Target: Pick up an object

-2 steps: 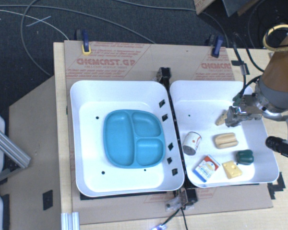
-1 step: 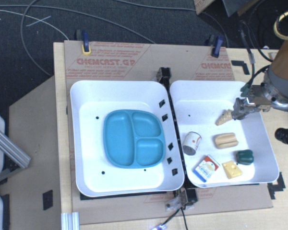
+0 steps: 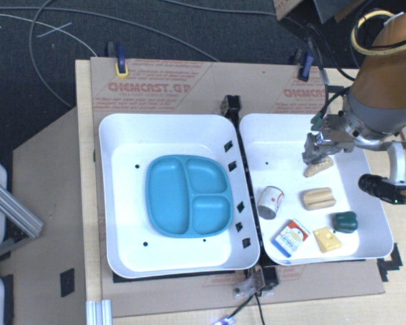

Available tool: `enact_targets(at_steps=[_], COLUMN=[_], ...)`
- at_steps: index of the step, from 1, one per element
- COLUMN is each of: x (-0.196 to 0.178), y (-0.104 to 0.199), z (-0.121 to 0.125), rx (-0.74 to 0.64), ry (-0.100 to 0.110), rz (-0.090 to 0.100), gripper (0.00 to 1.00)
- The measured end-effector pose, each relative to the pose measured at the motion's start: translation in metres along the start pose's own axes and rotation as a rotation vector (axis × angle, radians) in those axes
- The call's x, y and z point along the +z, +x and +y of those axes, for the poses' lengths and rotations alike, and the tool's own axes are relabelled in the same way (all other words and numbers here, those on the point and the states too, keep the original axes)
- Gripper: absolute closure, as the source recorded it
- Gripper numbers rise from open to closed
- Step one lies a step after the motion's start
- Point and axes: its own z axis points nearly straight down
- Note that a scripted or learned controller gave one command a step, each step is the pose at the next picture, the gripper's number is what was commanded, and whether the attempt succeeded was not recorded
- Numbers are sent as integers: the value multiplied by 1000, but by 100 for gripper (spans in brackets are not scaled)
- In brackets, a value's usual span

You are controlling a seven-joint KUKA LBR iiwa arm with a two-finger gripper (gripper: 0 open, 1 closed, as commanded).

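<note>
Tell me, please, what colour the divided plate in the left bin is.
Light blue, seen in the camera view: divided plate.

arm: enters from right, orange band above wrist | end effector (image 3: 317, 156): pointed downward, low

Brown board bench (image 3: 189, 83) with red lettering, two white bins side by side on it, left bin (image 3: 115, 181), right bin (image 3: 277, 131), blue clamps at its back edge (image 3: 121, 59).
</note>
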Motion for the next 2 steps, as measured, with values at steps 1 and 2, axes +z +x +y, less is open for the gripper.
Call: enact_targets(at_steps=[1, 2], x=[-5, 13], y=[50, 103], z=[20, 35], rx=[-2, -2], ry=[-2, 0], rz=[1, 1], gripper=[100, 100])
